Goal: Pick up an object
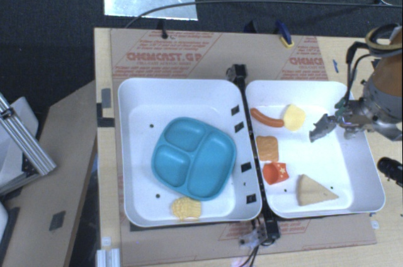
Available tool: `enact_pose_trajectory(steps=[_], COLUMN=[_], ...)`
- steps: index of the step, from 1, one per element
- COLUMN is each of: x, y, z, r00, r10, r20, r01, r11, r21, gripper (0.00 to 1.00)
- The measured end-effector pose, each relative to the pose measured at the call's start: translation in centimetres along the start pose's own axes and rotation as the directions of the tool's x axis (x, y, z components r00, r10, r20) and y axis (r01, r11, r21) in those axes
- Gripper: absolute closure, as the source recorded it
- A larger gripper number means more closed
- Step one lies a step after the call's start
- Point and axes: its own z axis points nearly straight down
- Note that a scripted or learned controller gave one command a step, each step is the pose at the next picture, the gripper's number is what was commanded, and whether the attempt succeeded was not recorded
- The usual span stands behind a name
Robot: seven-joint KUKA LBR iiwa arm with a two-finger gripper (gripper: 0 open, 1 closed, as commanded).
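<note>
Camera view: gripper (320,128) apparently empty above right bin (362,162), near its right wall.

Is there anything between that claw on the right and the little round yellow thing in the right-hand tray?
Nothing visible. The gripper sits over the right bin, and only bare white floor lies between it and the round yellow piece to its left in the camera view. The hot dog lies on the piece's far side.
</note>
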Motion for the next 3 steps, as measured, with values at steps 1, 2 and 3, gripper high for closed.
enact_pose_trajectory(steps=[1,2,3], x=[0.0,-0.6,0.1], y=[0.2,0.1,-0.5], z=[-0.5,5.4,10.1], r00=[1.0,1.0,1.0], r10=[-0.003,0.0,-0.001], r20=[0.002,0.001,0.0], r01=[0.003,0.0,0.001], r11=[1.0,1.0,1.0], r21=[-0.011,-0.007,-0.007], gripper=[0.0,0.0,0.0])
